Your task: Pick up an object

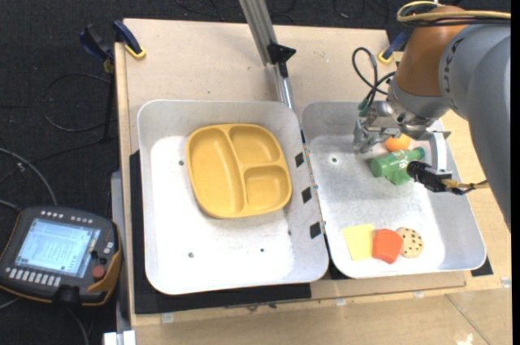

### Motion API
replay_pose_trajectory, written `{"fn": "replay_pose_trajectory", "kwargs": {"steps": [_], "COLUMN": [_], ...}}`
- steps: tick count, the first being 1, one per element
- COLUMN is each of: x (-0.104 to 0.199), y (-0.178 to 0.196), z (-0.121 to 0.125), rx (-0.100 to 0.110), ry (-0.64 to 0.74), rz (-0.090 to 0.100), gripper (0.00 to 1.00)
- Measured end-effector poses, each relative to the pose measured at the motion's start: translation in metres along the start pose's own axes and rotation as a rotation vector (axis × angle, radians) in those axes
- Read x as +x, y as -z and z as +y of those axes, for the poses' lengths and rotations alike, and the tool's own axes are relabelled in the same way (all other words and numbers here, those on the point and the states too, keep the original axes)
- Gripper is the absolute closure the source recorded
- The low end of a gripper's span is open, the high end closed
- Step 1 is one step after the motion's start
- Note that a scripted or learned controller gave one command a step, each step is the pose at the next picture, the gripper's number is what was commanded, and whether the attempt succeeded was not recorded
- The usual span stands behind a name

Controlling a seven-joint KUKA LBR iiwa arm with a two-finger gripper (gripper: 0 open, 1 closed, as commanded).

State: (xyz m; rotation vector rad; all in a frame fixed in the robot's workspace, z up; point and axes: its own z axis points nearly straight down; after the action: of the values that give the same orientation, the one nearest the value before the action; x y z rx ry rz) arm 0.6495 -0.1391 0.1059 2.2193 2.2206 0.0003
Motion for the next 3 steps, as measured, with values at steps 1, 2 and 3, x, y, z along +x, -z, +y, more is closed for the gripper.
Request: {"fn": "replay_pose_trajectory", "kwargs": {"steps": [1,2,3], "x": [-0.001,-0.001,-0.001], "y": [0.064,0.108,0.154], "z": [0.0,0.004,0.006], "rx": [-0.007,-0.005,-0.006], "ry": [-0.001,0.002,0.002], "rz": [0.0,0.0,0.0], "gripper": [1.0,1.0,1.0]}}
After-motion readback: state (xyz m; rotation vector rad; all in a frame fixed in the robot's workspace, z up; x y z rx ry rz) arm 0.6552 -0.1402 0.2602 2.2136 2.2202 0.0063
